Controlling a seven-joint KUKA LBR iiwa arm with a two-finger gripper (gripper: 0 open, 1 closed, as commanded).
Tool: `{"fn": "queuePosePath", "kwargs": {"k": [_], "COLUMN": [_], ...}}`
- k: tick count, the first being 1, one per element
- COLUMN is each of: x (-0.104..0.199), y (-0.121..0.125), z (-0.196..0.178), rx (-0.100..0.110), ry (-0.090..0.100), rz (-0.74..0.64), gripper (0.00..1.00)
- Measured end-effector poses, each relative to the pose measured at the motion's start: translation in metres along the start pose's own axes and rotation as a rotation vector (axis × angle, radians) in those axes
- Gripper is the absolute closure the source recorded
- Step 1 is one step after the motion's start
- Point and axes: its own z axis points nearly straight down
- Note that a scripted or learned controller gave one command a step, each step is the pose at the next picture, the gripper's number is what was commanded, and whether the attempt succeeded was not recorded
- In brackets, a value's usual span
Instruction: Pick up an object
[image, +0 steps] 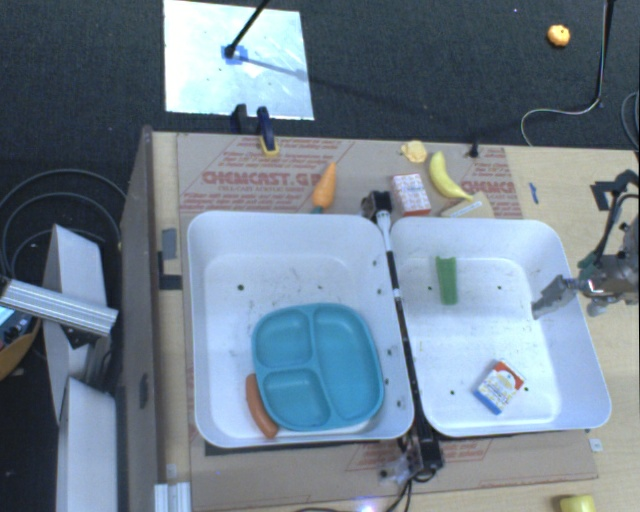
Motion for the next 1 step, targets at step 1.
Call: {"fn": "queuePosePath", "kwargs": {"k": [1], "x": [0.0276], "y": [0.0264], "z": [0.0859], "rx": [0.005], "ry": [0.003], "rz": [-0.005], "gripper": [0.00]}}
